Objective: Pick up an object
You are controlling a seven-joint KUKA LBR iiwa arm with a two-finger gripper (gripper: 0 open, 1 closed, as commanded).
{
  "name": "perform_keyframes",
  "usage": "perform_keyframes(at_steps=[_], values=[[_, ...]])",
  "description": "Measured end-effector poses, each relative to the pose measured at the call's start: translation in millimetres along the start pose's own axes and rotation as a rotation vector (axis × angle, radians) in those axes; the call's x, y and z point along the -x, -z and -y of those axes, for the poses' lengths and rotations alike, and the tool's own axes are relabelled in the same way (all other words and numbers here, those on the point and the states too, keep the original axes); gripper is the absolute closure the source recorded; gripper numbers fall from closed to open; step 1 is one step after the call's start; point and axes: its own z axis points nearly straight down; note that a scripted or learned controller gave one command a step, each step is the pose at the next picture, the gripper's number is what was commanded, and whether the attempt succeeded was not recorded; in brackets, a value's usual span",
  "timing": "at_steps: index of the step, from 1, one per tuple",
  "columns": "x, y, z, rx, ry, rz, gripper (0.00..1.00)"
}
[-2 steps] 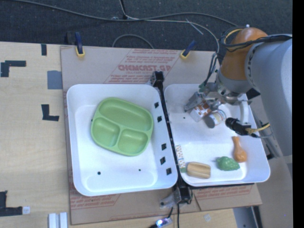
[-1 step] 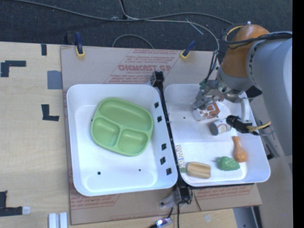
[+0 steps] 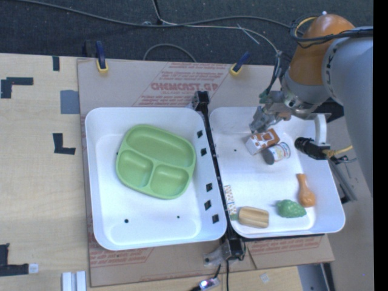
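From my station I cannot make out how the gripper (image 3: 262, 121) has its tips set, as they merge with the wrist hardware above the small orange-and-white carton (image 3: 264, 140), whose far end the gripper covers. The print on that carton and on the can (image 3: 276, 153) lying against it is too small to read. The arm (image 3: 339, 59) is cut off by the right edge, and the red lettering on the cardboard sheet (image 3: 176, 83) is partly covered by the bins (image 3: 97, 162).
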Motion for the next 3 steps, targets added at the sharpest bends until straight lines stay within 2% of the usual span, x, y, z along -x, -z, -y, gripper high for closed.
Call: perform_keyframes(at_steps=[2, 3], values=[[-10.3, 94.0, -6.8, 0.002, 0.0, 0.001, 1.0], [-51.7, 91.9, 7.1, -0.004, 0.002, 0.0, 1.0]])
